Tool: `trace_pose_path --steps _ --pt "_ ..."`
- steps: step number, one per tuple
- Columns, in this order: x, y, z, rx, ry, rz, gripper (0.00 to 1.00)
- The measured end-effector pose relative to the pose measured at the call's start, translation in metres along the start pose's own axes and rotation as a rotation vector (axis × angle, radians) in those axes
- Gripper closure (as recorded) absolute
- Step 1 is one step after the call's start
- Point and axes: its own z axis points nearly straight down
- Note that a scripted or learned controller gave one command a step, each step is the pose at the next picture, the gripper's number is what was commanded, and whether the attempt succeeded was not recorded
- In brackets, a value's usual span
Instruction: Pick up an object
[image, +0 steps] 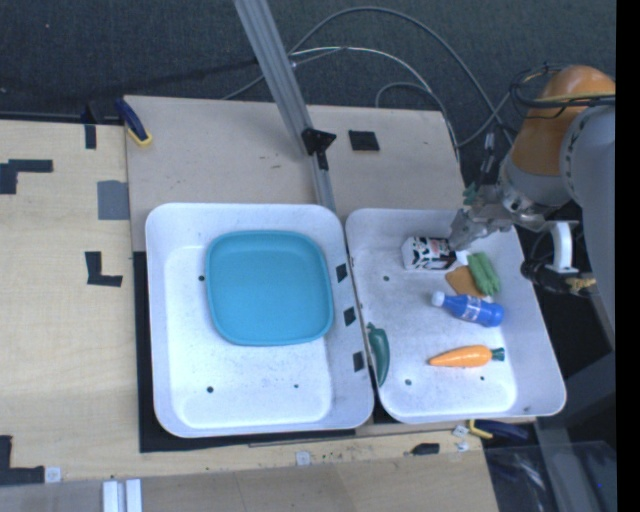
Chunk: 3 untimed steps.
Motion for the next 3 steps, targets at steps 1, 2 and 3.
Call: trace_pose_path --steps 1,2,3 --pt "0.002 -0.008 -0.057 0.003 0.002 0.001 1.00" --pt "-0.004 -0.007 -0.101 0.004 0.002 0.001 1.00" --pt "-0.004 -0.006 -0.148 0.004 0.003 0.001 1.00"
